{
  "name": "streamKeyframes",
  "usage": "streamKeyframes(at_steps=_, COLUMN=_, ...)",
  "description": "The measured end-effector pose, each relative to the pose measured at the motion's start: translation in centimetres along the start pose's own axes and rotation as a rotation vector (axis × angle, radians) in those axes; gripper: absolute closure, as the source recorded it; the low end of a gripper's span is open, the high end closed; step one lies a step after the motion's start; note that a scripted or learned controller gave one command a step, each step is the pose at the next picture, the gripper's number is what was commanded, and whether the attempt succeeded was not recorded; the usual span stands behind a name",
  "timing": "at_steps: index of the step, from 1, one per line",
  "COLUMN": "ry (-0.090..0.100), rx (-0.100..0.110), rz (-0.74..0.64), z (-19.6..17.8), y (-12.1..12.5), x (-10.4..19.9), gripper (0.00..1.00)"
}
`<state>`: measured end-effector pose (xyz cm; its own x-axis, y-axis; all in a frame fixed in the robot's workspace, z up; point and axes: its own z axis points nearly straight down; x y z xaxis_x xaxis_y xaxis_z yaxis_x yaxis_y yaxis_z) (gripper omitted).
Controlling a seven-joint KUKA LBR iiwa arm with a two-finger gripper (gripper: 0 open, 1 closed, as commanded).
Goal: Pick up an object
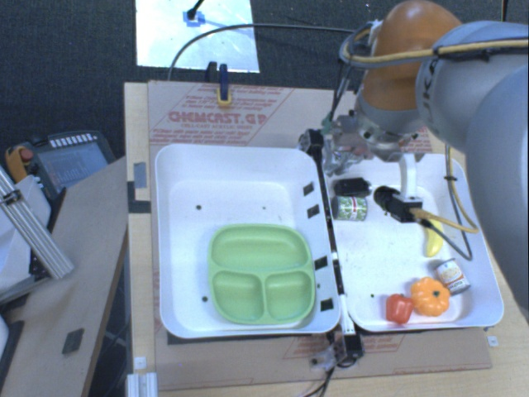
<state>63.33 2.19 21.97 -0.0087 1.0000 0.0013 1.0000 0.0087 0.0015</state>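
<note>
My gripper [351, 188] hangs low over the upper left part of the right bin [479, 304], close to the divider between the bins. Directly beneath it, touching or nearly touching, lies a small can with a green and white label [352, 208]. Further right in the same bin a yellow banana [433, 243] lies partly under a yellow cable. Near the front right corner are a small tin [452, 276], an orange pumpkin [430, 296] and a red pepper [398, 308].
The left bin [190, 188] holds a green divided plate [261, 273] toward its front. The grey arm with its orange band [413, 48] covers the right bin's back right. A black fitting [395, 202] with cables hangs beside the gripper.
</note>
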Motion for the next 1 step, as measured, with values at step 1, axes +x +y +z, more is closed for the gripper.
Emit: streamKeyframes(at_steps=1, ry=0.001, rx=-0.003, rz=-0.001, z=-1.26, y=1.34, x=5.37, gripper=1.00)
